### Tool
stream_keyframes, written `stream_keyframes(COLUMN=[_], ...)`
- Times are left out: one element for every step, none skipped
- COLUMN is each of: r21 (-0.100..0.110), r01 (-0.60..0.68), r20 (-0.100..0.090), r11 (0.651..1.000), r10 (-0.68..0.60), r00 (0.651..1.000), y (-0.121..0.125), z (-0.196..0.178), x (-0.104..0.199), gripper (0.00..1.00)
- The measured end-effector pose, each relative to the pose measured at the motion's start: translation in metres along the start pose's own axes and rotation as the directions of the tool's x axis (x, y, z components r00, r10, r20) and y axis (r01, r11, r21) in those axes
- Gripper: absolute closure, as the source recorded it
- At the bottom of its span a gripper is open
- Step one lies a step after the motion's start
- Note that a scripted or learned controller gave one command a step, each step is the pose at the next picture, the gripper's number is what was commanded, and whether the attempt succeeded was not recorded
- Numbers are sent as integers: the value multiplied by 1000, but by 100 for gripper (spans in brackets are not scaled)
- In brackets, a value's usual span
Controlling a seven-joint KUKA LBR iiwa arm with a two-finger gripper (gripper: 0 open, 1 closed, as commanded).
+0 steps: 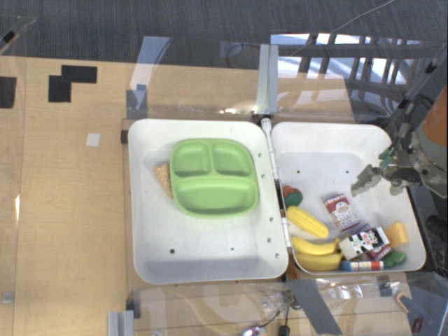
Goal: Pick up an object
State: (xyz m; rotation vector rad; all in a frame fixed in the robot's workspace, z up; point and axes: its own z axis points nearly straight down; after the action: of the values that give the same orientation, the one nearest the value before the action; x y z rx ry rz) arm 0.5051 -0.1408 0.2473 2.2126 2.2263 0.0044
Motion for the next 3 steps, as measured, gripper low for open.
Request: stream_keyframes(r21=[-10,-14,-24], r01=[-105,290,234], r20=[0,14,11], r11=[994,957,972], r10=[105,-289,-234], r00=[994,957,972], y=[-6,-13,62], z=[144,142,152], x=[35,51,40], gripper=[0,0,0])
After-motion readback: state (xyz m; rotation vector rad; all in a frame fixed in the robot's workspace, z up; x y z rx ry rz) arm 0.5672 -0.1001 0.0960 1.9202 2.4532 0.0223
